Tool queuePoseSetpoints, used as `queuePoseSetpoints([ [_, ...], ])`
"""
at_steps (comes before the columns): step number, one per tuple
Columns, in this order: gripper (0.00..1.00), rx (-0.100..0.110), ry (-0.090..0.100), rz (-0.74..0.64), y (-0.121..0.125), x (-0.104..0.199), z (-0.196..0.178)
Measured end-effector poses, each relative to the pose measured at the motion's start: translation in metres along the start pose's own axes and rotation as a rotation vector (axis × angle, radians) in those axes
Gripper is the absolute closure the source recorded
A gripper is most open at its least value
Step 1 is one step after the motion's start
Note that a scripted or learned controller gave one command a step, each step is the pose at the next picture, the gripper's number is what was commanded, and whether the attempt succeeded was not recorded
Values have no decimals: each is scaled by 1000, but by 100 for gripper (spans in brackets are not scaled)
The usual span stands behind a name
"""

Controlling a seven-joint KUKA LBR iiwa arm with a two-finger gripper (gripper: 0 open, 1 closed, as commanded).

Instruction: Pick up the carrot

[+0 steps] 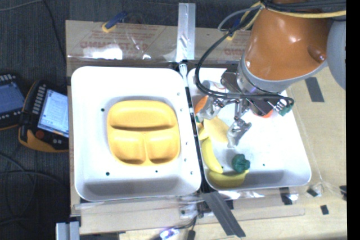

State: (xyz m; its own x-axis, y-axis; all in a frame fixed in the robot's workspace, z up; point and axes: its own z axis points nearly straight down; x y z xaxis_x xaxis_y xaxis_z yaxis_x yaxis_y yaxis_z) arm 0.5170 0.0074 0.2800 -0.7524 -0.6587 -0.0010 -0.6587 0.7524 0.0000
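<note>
Nearest the camera, in the right bin (298, 168), a banana (216, 168) curves along the front-left corner with a small green piece (241, 163) touching it. Just behind them my gripper (228, 129) hangs low over the bin floor, fingers spread and grasping nothing. Farther back, by the divider, I see an orange sliver at the bin's left wall that I take for the carrot (201, 104), partly hidden by my own hardware; another orange bit sits under my wrist on the right. I judge the carrot a light, stiff, smooth toy, likely slippery, so I would pinch across its thicker middle. The left bin (84, 137) holds a yellow tray (143, 132).
</note>
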Motion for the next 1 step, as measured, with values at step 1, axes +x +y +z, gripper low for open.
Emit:
queuePoseSetpoints([
  [1,100,2,-6,-261,29,7,-114],
])
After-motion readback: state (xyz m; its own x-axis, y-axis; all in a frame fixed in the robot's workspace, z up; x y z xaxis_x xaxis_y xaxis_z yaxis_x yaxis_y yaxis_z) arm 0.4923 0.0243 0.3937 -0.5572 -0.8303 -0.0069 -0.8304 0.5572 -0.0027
